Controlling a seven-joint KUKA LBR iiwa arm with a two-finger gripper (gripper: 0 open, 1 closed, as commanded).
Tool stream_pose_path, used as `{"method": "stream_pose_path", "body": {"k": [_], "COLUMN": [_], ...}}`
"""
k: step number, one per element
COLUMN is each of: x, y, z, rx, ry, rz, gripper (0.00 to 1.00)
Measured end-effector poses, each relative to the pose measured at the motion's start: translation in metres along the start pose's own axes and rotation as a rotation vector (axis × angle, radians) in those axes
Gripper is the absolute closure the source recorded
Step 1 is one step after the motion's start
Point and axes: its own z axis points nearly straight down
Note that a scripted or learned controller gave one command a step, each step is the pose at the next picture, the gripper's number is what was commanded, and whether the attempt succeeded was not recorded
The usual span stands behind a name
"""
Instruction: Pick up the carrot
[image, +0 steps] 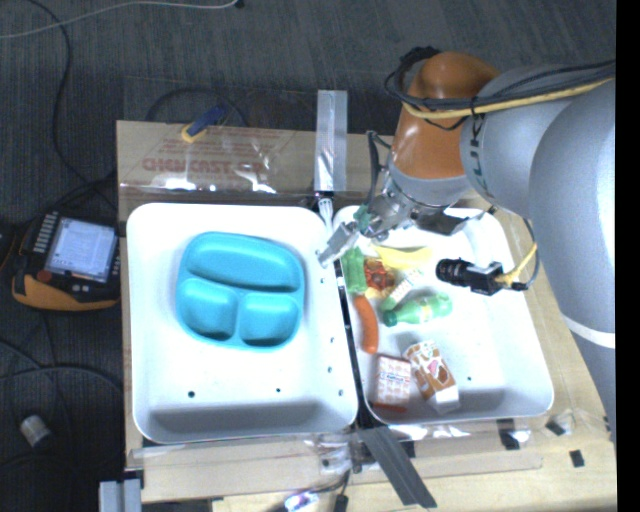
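Camera view, from above at a slant: two shallow white bins side by side on a wooden bench. In the left bin (150, 330), a blue three-compartment tray (241, 288), lying flat near the bin's centre. In the right bin (520, 370), a cluster of toy foods. Carrot (368, 323), orange and slender, lying lengthwise close to the bin's left wall, just below a green vegetable piece (353, 270) and beside a green bottle-shaped item (418, 308) tilted on its side. Yellow banana (402, 257) at the top of the cluster, partly under the wrist. Small reddish packet-like item (377, 275) between the green piece and the banana; identity unclear. Nearer the front wall, two small printed cartons (415, 375) touching each other, well below the carrot's lower end. Grey arm with orange band (440, 110) entering from the right, wrist over the upper left corner of the right bin. Gripper (345, 240) angled down and leftward toward the divide between the bins, fingertips above the green piece and apart from the carrot. Finger state impossible to tell from this angle; nothing visibly between them. Black cylindrical fitting (465, 272) with a yellow cable beside the wrist. Handheld control pendant (70, 255) on the dark floor at left.
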Motion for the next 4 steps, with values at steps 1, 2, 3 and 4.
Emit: {"method": "stream_pose_path", "body": {"k": [1, 2, 3, 4], "x": [0.063, 0.074, 0.027, 0.030], "y": [-0.041, -0.030, -0.069, -0.037], "z": [0.001, 0.000, 0.000, 0.001], "rx": [0.000, -0.001, -0.001, -0.001], "ry": [0.003, 0.001, 0.001, 0.003], "rz": [-0.130, -0.252, -0.298, -0.046], "gripper": [0.00, 0.00, 0.00, 0.00]}}
